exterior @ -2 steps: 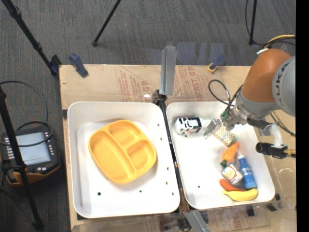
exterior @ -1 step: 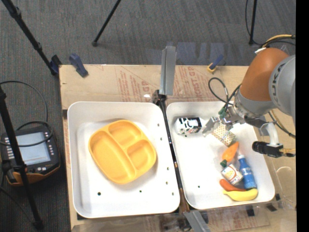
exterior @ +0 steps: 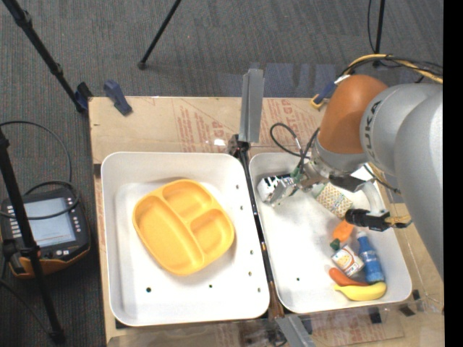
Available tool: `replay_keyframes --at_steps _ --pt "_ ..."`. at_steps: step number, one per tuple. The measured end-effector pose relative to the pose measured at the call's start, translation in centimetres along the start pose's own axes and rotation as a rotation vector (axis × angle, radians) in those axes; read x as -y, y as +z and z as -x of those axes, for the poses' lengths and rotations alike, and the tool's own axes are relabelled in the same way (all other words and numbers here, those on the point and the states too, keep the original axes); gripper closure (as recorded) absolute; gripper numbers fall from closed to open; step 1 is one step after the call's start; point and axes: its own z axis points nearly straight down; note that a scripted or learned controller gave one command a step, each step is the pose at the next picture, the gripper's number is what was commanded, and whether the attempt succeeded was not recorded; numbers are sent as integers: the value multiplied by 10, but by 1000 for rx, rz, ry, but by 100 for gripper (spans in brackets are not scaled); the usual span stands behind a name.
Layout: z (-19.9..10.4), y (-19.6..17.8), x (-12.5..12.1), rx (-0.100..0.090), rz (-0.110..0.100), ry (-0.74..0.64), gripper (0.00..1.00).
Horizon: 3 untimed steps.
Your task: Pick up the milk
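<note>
The milk (exterior: 347, 260) is a small white carton with an orange and blue label. It lies near the right bin's (exterior: 304, 295) front right corner, wedged between other items. My gripper (exterior: 273, 189) hovers low over the back left corner of the same bin, close to the divider between the bins. It is well apart from the milk, up and to the left of it. Nothing shows in the gripper. The grey arm with its orange band (exterior: 351, 114) reaches in from the right.
Around the milk lie a blue bottle (exterior: 370, 259), a banana (exterior: 362, 291), a red pepper (exterior: 340, 275) and an orange piece (exterior: 342, 231). A patterned cylinder (exterior: 333, 199) lies by the wrist. The left bin (exterior: 119, 295) holds a yellow divided plate (exterior: 184, 225).
</note>
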Motion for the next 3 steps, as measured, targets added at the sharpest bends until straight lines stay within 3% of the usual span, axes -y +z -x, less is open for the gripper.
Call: replay_keyframes --at_steps 1,2,3 --pt "5 -6 3 6 -10 3 100" --pt "3 -6 2 3 -9 2 0" --pt "4 -11 2 1 -13 2 100"
